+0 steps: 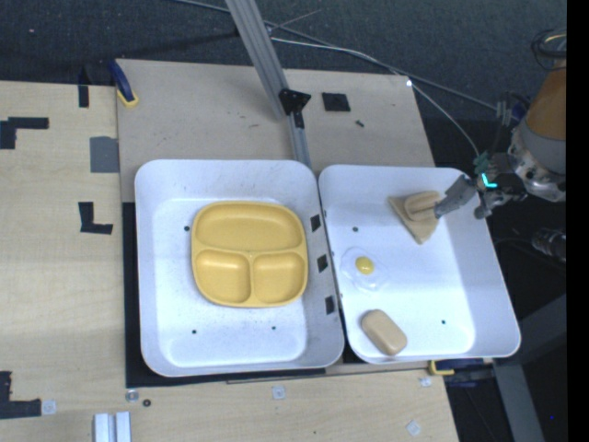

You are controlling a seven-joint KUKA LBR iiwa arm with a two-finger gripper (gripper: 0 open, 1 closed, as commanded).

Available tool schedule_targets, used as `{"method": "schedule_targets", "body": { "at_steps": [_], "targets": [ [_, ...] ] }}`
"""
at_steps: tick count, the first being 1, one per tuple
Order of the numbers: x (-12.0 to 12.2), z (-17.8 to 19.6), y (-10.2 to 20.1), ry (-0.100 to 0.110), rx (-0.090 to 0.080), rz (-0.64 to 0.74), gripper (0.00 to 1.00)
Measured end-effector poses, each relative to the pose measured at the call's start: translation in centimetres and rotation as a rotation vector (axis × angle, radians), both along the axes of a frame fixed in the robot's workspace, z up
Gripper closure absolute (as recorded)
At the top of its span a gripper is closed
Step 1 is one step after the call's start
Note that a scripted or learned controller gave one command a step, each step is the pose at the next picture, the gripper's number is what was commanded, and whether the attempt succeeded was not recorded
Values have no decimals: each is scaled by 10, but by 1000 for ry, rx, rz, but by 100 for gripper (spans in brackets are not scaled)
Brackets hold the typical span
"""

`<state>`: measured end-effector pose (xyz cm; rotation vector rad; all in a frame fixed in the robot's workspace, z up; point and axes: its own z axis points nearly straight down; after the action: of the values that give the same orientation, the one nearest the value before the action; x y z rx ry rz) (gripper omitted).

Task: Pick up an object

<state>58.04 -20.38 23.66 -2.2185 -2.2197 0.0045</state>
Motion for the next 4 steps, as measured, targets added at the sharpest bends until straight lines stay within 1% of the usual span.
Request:
{"method": "schedule_targets", "body": {
  "at_steps": [1,3,4],
  "targets": [
    [1,2,0,-3,-1,1,0],
    [4,-86,6,0,0,1,0],
    [-1,-130,7,1,0,0,0]
  ]
}}
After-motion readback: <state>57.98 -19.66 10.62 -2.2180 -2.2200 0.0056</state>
